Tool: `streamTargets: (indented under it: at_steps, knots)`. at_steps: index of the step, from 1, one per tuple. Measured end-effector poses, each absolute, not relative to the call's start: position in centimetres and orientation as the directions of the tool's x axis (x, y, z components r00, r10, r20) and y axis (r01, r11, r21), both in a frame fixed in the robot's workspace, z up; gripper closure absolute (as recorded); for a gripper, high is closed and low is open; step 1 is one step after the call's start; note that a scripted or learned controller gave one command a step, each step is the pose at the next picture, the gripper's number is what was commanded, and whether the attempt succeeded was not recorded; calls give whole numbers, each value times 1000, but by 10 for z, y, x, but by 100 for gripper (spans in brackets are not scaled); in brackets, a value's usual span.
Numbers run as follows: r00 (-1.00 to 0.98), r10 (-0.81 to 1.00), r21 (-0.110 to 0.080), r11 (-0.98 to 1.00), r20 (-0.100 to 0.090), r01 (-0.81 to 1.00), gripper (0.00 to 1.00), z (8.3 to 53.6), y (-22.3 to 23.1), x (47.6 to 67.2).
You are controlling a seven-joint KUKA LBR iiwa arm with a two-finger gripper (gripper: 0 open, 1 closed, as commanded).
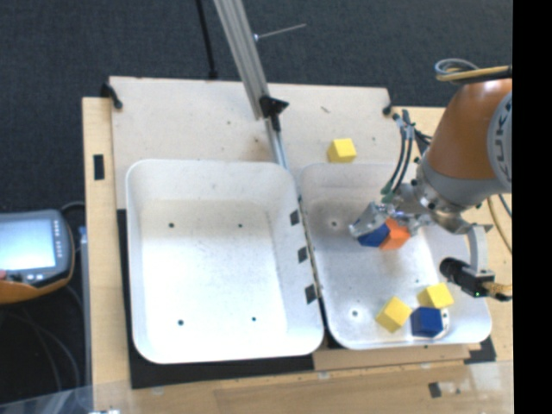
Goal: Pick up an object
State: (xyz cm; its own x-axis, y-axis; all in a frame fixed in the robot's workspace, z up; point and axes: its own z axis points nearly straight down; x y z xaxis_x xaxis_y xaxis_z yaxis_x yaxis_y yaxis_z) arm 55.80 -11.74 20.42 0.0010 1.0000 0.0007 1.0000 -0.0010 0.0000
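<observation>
My gripper (376,225) is low inside the right bin (345,197), near the middle. A blue block (372,239) lies directly under its silver tip, and an orange block (398,236) touches the blue one on the right. The arm's body hides part of both blocks. Whether either block is held cannot be made out. Near the bin's front edge lie a yellow block (394,314), a second yellow block (438,296) and a blue block (426,321).
The left bin (155,188) sits beside the right one. A yellow block (341,150) rests on the bench behind the right bin. A slanted metal pole (246,50) rises from the back between the bins. A small monitor (30,248) stands off the bench's left.
</observation>
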Motion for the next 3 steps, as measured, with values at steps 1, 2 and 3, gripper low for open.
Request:
streamTargets:
  at_steps: [1,2,3]
  knots:
    - [1,1000,7,-1,-3,1000,0,149,-135,592]
    - [3,1000,8,-3,-3,1000,100,158,-136,593]
    - [-10,1000,5,10,2,1000,100,202,-68,610]
